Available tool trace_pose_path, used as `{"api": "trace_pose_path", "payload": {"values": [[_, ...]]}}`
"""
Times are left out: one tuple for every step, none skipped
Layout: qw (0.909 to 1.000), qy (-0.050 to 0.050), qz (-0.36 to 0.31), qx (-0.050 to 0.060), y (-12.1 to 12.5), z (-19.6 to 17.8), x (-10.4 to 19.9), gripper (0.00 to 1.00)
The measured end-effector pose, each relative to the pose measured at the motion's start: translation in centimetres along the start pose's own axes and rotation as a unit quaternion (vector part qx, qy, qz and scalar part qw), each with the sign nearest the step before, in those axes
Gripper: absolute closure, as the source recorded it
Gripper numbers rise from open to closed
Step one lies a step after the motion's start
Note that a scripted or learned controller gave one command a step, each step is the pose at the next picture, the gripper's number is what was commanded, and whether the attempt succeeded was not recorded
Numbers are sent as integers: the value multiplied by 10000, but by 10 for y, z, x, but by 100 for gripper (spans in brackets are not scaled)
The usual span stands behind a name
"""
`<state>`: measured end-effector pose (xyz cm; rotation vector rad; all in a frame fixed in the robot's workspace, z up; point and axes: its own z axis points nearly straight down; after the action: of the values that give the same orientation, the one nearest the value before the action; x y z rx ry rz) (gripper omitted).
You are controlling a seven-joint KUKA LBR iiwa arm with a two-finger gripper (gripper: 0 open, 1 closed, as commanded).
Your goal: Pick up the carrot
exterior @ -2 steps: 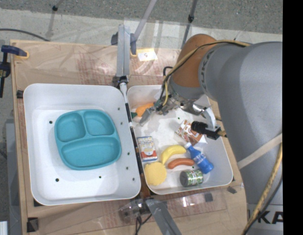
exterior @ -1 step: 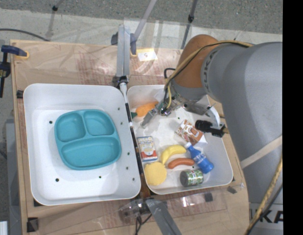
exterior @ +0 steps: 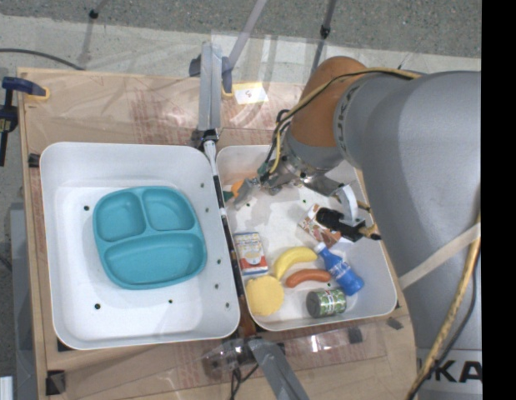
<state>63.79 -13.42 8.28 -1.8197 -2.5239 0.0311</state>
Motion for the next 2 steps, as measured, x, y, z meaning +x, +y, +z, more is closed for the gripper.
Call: {"api": "trace_pose_path", "payload": {"values": [[9994, -67, 277, -179, 18, -106, 34, 0], [9979, -103, -596, -229, -15, -13, -16, 0]]}}
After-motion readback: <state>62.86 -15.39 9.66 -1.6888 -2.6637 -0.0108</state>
